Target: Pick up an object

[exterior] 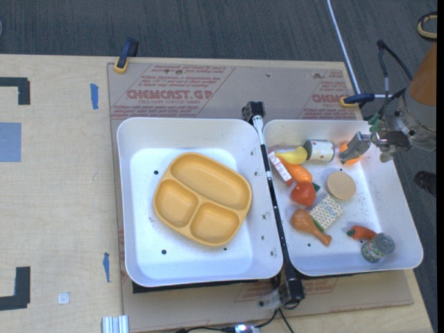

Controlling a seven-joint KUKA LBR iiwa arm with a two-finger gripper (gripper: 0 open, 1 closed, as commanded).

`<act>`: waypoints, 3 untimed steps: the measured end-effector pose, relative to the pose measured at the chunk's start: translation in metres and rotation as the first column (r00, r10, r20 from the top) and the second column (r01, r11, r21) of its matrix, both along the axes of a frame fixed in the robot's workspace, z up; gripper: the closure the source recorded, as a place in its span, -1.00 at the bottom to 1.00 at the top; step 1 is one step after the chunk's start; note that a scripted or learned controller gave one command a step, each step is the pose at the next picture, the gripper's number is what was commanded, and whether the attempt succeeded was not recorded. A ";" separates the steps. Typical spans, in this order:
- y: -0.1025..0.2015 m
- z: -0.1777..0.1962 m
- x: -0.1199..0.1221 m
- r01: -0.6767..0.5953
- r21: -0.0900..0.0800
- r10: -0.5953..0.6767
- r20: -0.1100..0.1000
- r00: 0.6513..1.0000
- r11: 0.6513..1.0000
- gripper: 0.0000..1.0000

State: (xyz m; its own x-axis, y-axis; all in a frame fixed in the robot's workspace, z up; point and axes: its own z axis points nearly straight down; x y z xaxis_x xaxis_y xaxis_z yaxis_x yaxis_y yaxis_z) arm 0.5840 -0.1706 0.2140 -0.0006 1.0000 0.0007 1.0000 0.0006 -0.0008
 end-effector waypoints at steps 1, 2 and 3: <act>-0.016 -0.125 -0.006 0.001 -0.001 -0.001 0.002 1.000 1.000 -1.00; -0.016 -0.115 -0.005 0.001 -0.002 -0.001 0.004 1.000 1.000 1.00; 0.088 -0.011 -0.029 -0.002 0.000 0.002 0.003 1.000 1.000 1.00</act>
